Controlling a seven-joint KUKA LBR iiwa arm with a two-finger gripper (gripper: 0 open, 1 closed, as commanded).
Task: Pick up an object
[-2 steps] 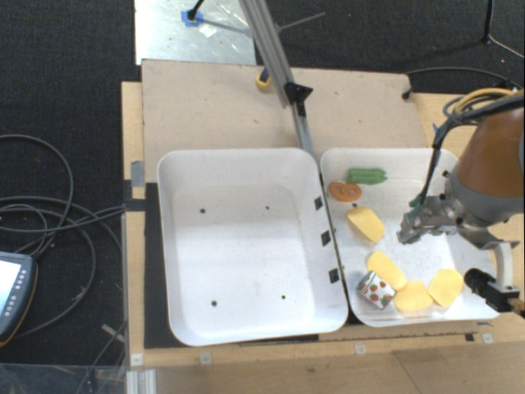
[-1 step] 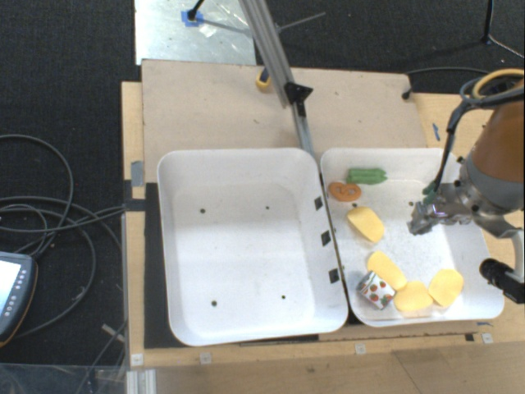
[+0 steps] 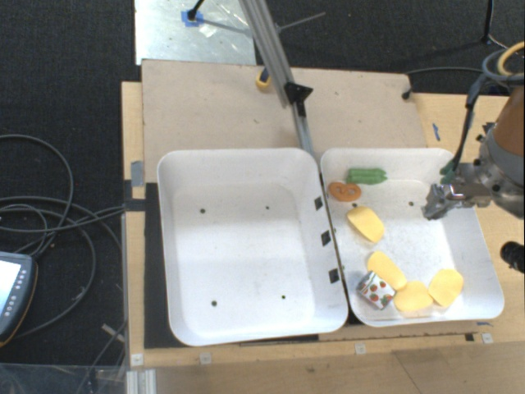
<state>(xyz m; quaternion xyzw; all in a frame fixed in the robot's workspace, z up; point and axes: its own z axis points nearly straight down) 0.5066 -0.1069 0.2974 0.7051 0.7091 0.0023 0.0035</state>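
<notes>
Yellow pieces (image 3: 414, 290) and a spotted cube (image 3: 376, 290) crowd the right bin's (image 3: 484, 298) near edge. The gripper (image 3: 435, 203) hangs above bare floor by its far-right rim, well apart; finger spread unclear.

No readable text, label, brand name, number or sign appears anywhere on the desk (image 3: 205, 105) or in either white bin. The small red-and-white patterned object (image 3: 376, 290) lying in the right bin (image 3: 484, 298), below and to the left of the jaws, carries printed markings, but they are too small and blurred to make out. The lit screen of the handheld device (image 3: 10, 290) at the far left edge, well apart from the jaws, is likewise illegible.
</notes>
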